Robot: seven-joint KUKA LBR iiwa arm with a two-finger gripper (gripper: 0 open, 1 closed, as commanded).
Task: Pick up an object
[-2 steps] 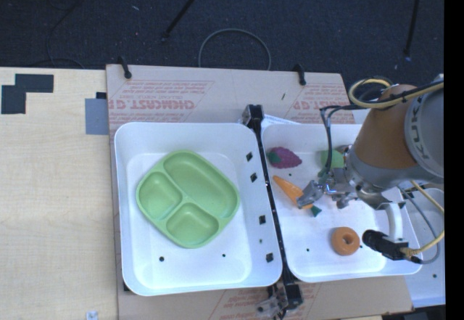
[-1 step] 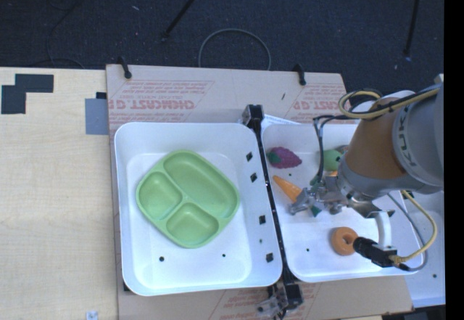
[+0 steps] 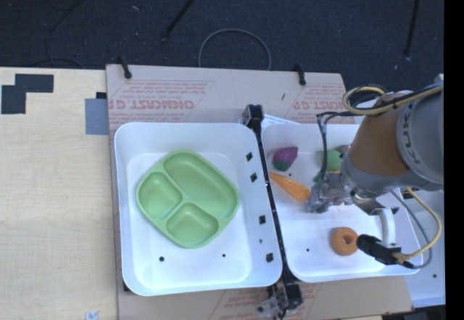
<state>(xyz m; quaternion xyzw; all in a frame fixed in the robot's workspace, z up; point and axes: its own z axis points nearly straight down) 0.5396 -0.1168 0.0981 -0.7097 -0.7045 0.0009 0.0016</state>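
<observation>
The right bin [image 3: 319,260] holds a purple toy [image 3: 284,157], an orange carrot [image 3: 290,186], a green object [image 3: 333,160] partly hidden behind the arm, and an orange ring [image 3: 345,241]. My gripper [image 3: 317,202] is lowered into this bin, just right of the carrot's end and up-left of the ring. Whether anything sits in its grasp is hidden from this angle.
The left bin [image 3: 138,260] bears a green divided plate [image 3: 188,197] lying at a slant. A black divider [image 3: 264,202] runs between the two bins. Cardboard lies under both bins, and a wooden bench top extends to the left.
</observation>
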